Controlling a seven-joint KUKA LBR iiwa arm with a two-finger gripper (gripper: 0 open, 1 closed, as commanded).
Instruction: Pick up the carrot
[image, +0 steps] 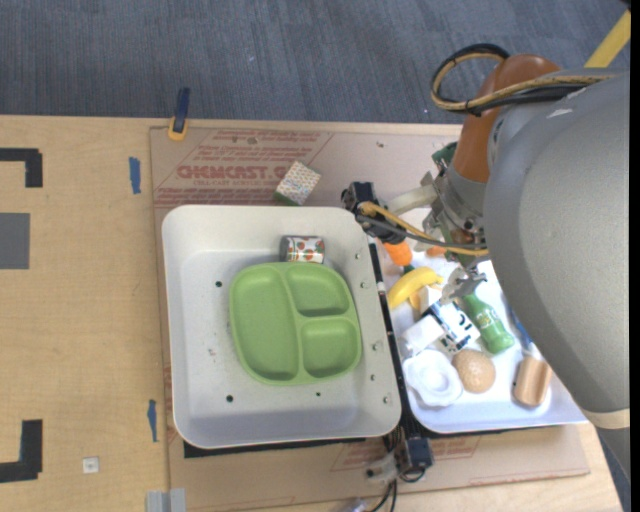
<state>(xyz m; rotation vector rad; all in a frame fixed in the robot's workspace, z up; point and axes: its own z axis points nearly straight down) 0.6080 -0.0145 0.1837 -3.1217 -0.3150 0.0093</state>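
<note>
While half hidden beneath cables, carrot (399, 253) shows small, orange, stubby, end effector (452, 262) grip state unclear.

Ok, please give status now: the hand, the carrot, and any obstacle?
Hand low over right bin, fingers unclear. Carrot at bin's far left corner, not held. Banana and green bottle crowd it.

Fixed overhead camera, slanted down, both bins (190, 330) framed
</note>
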